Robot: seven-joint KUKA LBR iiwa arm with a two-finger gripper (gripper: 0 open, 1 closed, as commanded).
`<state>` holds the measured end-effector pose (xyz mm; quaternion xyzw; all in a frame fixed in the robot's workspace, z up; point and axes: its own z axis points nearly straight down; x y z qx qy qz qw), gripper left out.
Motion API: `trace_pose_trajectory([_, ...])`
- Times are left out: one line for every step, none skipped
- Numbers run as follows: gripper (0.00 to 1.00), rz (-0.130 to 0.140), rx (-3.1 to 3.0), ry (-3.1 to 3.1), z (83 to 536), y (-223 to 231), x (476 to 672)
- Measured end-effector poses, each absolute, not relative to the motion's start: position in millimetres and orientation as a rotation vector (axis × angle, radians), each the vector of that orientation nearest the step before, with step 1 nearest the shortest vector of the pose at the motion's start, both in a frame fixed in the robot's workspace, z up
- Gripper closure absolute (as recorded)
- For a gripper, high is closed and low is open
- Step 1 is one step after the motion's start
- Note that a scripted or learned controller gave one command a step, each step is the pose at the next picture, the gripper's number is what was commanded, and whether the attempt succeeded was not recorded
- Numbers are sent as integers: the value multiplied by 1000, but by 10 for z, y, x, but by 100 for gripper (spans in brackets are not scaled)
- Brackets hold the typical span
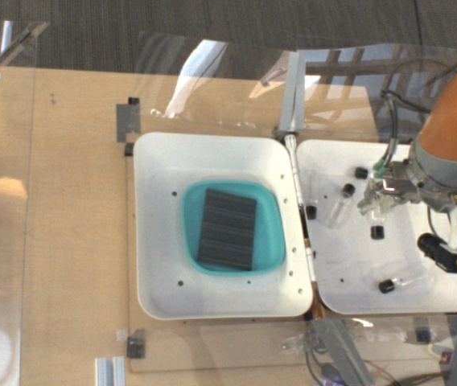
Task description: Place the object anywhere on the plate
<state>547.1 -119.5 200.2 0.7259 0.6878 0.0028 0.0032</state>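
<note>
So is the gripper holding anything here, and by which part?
Nothing is held. The gripper hangs over the right bin, while the dark ridged block lies flat on the teal plate in the left bin.

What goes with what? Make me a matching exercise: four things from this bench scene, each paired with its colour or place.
Things:
1. plate
2. ridged block
3. arm band
4. right bin

Descriptions:
A. orange
B. dark grey, lying on the plate
C. teal, inside the left bin
D. white, beneath the gripper

Pairs: 1-C, 2-B, 3-A, 4-D
</note>
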Motion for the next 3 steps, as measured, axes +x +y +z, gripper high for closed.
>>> trace_pose_trajectory([100,8,2243,2191,2103,-567,5548])
trace_pose_trajectory([100,10,2093,2335,2484,383,5868])
trace_pose_trajectory([0,9,2093,2335,2485,382,5868])
